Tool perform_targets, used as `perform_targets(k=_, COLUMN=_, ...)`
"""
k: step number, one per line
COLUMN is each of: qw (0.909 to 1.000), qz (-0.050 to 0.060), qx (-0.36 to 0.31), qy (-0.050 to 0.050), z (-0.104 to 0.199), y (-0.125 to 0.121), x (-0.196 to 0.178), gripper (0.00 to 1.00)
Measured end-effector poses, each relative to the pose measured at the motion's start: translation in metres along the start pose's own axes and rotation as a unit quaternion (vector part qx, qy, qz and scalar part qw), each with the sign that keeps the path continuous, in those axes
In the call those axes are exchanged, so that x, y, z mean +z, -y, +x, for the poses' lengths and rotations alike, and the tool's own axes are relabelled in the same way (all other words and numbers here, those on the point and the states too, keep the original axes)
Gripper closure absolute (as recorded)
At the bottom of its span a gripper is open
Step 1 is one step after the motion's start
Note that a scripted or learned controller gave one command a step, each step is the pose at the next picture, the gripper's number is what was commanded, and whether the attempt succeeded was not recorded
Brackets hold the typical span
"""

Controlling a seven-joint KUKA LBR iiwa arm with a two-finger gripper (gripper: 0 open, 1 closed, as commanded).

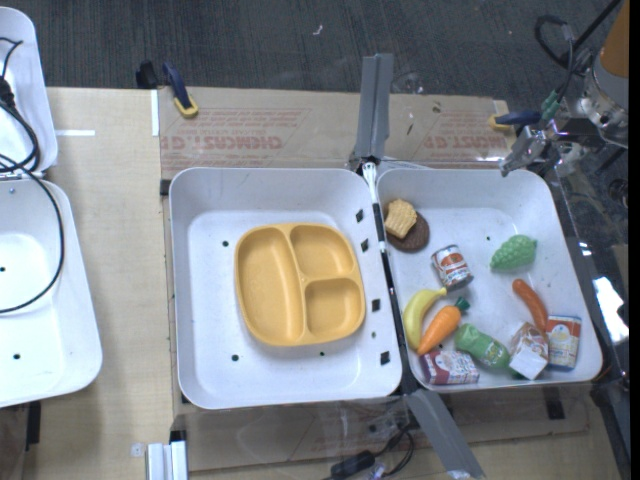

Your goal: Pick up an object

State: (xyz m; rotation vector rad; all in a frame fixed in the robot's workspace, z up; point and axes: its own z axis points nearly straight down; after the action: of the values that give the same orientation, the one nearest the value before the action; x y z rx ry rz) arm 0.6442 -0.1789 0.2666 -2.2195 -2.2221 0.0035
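Several small things lie in the right bin [560, 208], none yet picked: a can [451, 266], banana [418, 311], carrot [438, 329]. My hand [540, 150] hovers over that bin's far rim; whether it's spread, I cannot tell. Next: descend onto one piece.

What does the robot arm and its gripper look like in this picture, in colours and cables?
The arm enters at the top right corner, with a grey body and an orange band above the wrist. The gripper is a small assembly of silver-grey metal with dark parts and a blue piece on its side. Black cables loop loosely beside the wrist. No markings are legible.
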Motion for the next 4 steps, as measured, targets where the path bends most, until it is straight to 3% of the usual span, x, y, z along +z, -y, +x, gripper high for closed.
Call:
perform_targets(k=1, qw=0.9973, qz=0.0, qx=-0.073, qy=0.0, z=0.033, y=0.066, x=0.088, gripper=0.0)
perform_targets(k=2, qw=0.9971, qz=0.0, qx=-0.076, qy=0.0, z=0.078, y=0.073, x=0.176, gripper=0.0)
perform_targets(k=3, qw=0.9916, qz=-0.001, qx=-0.13, qy=0.0, z=0.03, y=0.058, x=0.105, gripper=0.0)
perform_targets(k=4, qw=0.9881, qz=-0.002, qx=-0.154, qy=0.0, z=0.07, y=0.027, x=0.038, gripper=0.0)
